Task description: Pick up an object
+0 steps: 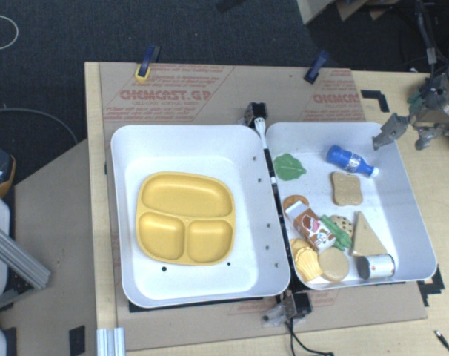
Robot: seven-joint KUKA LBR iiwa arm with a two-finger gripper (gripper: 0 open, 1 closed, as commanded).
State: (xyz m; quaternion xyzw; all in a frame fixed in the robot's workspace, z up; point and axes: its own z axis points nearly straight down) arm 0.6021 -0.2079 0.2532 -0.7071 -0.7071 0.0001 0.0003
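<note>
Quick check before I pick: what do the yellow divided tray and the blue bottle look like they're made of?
The yellow divided tray looks like moulded plastic with a smooth, slightly satin finish: uniform colour, rounded compartment edges, soft highlights. The blue bottle appears to be plastic too, glossy blue with a white cap end; too small to say more.
</note>
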